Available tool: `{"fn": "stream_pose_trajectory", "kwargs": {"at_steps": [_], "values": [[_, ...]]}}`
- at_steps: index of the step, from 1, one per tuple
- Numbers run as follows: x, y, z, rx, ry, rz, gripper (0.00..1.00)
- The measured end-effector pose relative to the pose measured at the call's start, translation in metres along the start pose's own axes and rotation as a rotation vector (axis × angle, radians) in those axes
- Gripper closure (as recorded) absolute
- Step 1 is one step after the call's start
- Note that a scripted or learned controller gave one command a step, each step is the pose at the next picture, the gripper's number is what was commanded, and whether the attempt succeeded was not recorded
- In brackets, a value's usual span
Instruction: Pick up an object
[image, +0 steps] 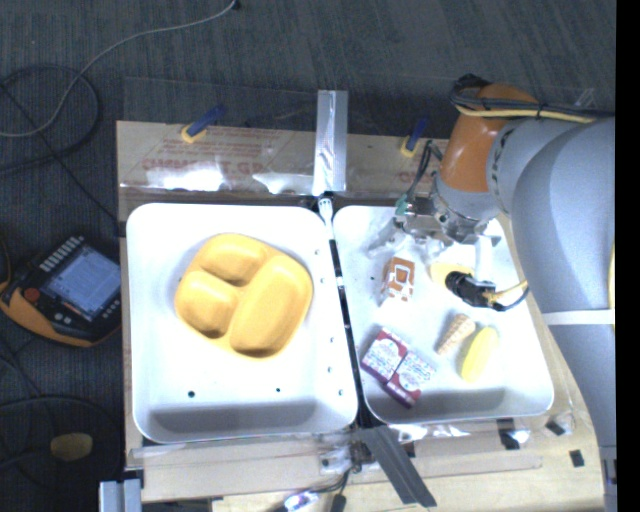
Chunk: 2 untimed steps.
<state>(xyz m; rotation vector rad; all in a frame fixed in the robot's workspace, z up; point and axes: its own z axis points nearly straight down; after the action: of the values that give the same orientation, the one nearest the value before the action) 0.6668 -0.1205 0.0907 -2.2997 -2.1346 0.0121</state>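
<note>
My gripper hangs over the back left part of the right bin, below the arm's orange band. Just in front of it a small orange-and-white carton lies on the bin floor, apart from the gripper. Nearer the front lie a maroon double packet, a tan cone-shaped piece and a yellow lemon-like object. A large yellow lumpy object rests in the left bin.
A black connector with a yellow cable dangles from the arm over the right bin. The bins' shared rim runs down the middle. A handheld pendant lies on the floor at the left.
</note>
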Motion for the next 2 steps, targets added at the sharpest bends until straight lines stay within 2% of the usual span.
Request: {"fn": "stream_pose_trajectory", "kwargs": {"at_steps": [1,2], "values": [[0.0122,-0.0503,0.001,-0.02,-0.001,-0.14,0.0],[0.014,-0.051,-0.005,-0.013,0.004,-0.142,1.0]]}}
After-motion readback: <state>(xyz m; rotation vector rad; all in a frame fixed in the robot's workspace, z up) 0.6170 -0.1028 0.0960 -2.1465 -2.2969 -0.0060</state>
